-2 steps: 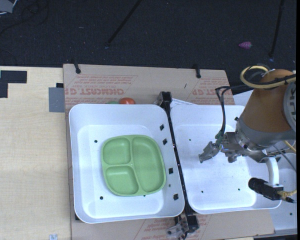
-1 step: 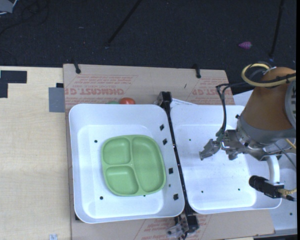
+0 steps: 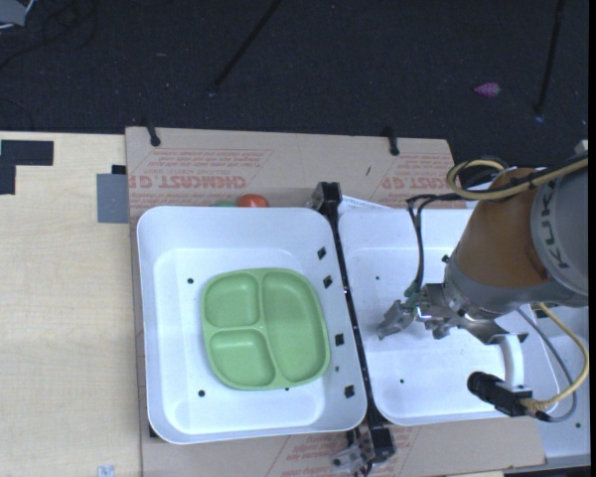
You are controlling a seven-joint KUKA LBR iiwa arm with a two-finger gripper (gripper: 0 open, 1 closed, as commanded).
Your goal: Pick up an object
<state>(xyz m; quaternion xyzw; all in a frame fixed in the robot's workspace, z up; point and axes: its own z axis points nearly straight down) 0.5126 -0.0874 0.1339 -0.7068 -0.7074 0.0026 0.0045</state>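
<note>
The arm reaches in from the right, orange band above the wrist, and the gripper (image 3: 395,321) hangs low over the right bin (image 3: 417,405), near that bin's left side by the divider. Whether it is released or clenched, I cannot tell from this angle, and I see nothing held in it. The obvious candidate to pick sits over in the left bin (image 3: 164,266): a green divided plate (image 3: 265,327), three compartments, lying flat in the middle of the bin floor. It looks like moulded plastic, so my read is light, stiff and rather slick, not fragile. Flat on the floor, it gives little to pinch; the raised rim or one of the inner ridges looks like the best hold. A small red-orange object (image 3: 251,203) peeks out just beyond the left bin's far wall; too little shows to judge it.
</note>
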